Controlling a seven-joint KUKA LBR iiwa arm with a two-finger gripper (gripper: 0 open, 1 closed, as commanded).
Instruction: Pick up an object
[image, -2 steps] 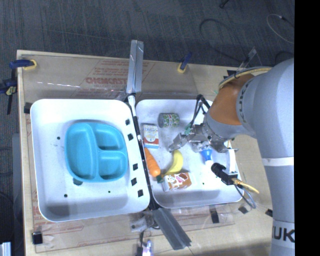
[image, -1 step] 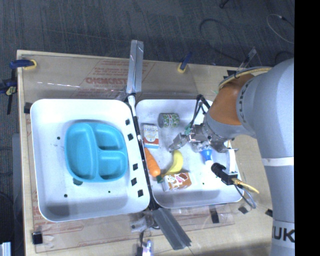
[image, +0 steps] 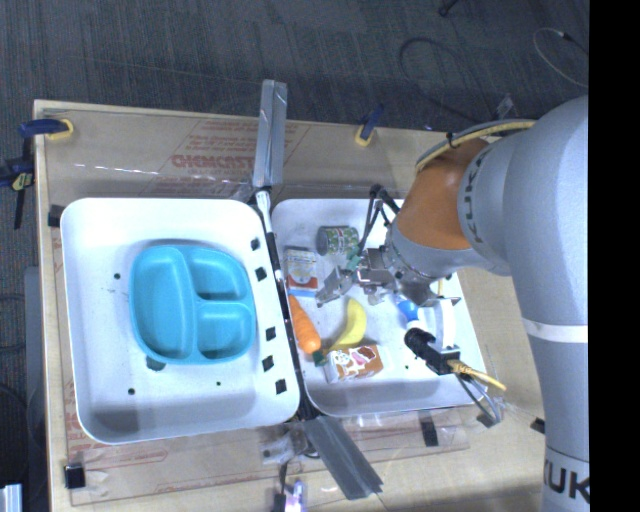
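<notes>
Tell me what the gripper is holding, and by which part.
Cannot be told. The gripper sits low in the right bin, just above the banana, and the view does not show whether anything is gripped.

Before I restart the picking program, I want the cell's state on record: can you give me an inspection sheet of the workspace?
Surface: pale bench bearing two white bins, left bin and right bin.
Job's things: in the right bin, can, banana, carrot, two packets, small blue item.
Clutter: blue divided tray in the left bin.
Claw: low over the right bin, between can and banana.
Cables: thin black cables run down beside the wrist.
Surroundings: dark floor; blue clamps on the bench's edges.
</notes>
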